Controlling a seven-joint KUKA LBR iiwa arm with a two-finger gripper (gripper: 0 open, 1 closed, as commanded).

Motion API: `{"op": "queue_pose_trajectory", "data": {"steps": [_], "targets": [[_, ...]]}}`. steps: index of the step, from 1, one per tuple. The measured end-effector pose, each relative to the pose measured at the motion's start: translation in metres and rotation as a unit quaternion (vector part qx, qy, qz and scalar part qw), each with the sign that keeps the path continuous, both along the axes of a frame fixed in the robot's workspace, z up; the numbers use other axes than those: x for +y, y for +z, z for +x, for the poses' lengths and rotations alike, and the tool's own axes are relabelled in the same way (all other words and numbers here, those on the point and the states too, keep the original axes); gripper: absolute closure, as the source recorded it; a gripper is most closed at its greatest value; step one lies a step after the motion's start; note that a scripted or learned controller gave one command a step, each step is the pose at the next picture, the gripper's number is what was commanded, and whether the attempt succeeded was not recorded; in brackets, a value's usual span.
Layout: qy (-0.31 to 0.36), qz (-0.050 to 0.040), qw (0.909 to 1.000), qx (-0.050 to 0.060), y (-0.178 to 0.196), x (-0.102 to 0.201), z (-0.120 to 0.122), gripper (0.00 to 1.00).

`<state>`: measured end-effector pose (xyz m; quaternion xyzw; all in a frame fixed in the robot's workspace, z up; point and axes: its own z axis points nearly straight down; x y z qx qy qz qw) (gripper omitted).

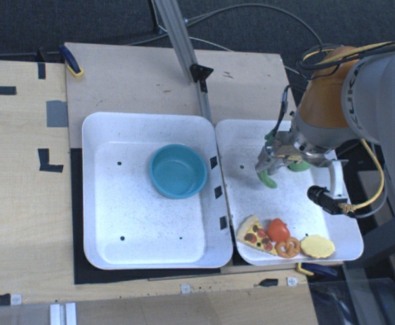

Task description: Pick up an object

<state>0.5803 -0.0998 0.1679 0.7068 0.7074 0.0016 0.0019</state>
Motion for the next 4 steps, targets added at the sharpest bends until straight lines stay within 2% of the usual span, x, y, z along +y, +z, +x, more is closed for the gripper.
{"op": "queue_pose_trajectory", "data": {"steps": [1, 2, 3, 4], "targets": [[0.000, 0.0000, 1.0000, 0.001, 0.047, -0.004, 0.009, 1.00], [0.000, 0.0001, 1.0000, 0.002, 0.077, -0.004, 0.009, 1.00], [0.002, 0.0007, 1.0000, 0.002, 0.083, 0.050, 0.003, 1.00], [0.002, 0.0005, 1.0000, 0.003, 0.068, 0.102, -0.005, 1.00]]}}
